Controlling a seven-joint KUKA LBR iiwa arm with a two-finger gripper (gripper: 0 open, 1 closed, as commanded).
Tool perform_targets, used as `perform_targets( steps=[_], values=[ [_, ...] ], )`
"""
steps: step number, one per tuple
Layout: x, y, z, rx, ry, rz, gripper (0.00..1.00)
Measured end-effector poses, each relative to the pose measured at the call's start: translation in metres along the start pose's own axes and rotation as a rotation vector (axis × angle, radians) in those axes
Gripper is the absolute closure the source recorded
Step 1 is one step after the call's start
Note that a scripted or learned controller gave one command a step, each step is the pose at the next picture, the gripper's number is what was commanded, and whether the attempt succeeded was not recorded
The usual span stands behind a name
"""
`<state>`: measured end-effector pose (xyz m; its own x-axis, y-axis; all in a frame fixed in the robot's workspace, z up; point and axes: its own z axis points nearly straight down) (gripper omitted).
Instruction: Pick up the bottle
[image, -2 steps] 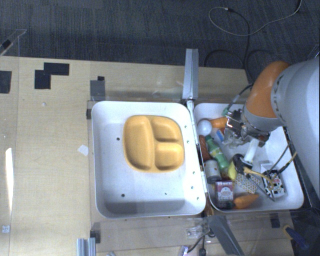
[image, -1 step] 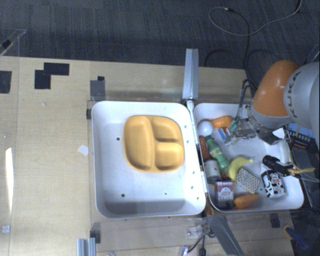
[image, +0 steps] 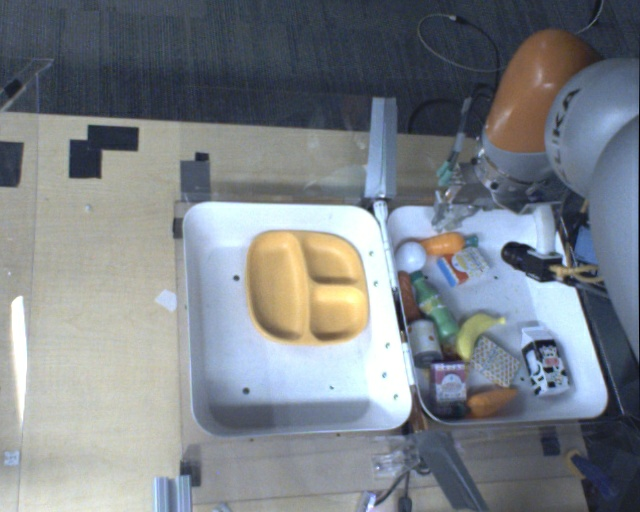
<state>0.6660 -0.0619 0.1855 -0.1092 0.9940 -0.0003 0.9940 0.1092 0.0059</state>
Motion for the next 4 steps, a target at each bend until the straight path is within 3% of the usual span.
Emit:
perform_targets(
  steps=[1, 2, 3, 4],
  values=[
    [0.000, 0.000, 0.000, 0.001, 0.000, -0.001, 0.00],
    [0.000, 0.000, 0.000, 0.001, 0.000, 0.000, 0.00],
    [-0.018, -0.081, 0.082, 0.005, 0.001, -0.003, 0.00],
    [-0.018, -0.078, 0.072, 0.001, 0.002, -0.005, 1.00]
  ],
)
